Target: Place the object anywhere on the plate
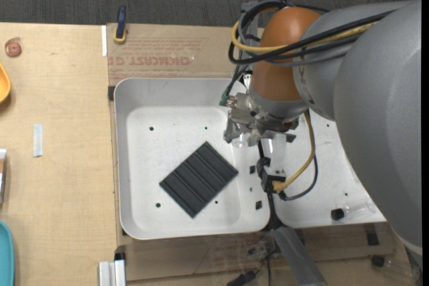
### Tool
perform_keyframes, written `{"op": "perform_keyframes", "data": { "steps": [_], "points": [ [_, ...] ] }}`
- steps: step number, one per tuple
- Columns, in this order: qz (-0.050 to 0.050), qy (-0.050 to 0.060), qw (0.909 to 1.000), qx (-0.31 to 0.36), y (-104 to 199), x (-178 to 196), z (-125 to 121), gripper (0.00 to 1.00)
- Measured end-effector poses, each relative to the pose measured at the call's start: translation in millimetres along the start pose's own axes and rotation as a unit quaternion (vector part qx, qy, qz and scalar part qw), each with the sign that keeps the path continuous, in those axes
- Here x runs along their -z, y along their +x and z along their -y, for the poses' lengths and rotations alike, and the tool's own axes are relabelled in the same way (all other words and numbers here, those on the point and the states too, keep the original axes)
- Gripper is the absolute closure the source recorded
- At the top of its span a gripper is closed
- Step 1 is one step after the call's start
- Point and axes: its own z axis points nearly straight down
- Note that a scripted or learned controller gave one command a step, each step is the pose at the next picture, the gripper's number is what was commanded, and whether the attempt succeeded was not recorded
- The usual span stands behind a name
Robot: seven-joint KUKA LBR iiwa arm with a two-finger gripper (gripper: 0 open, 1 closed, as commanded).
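One dark ribbed plate (pixel 199 179) flat in left bin (pixel 134 144).

High overhead (slanted) — both bins (pixel 134 144)

Red printed lettering runs across the brown cardboard sheet (pixel 167 50) at twelve o'clock of the left bin (pixel 127 144); it appears mirrored or upside down and cannot be read reliably.
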Motion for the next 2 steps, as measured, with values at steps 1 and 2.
{"op": "perform_keyframes", "data": {
  "steps": [1, 2],
  "points": [
    [0.000, -0.002, 0.9978, 0.066, -9, 115, 28, 1.00],
    [0.000, -0.001, 0.9585, 0.285, 14, 21, 34, 1.00]
  ]
}}
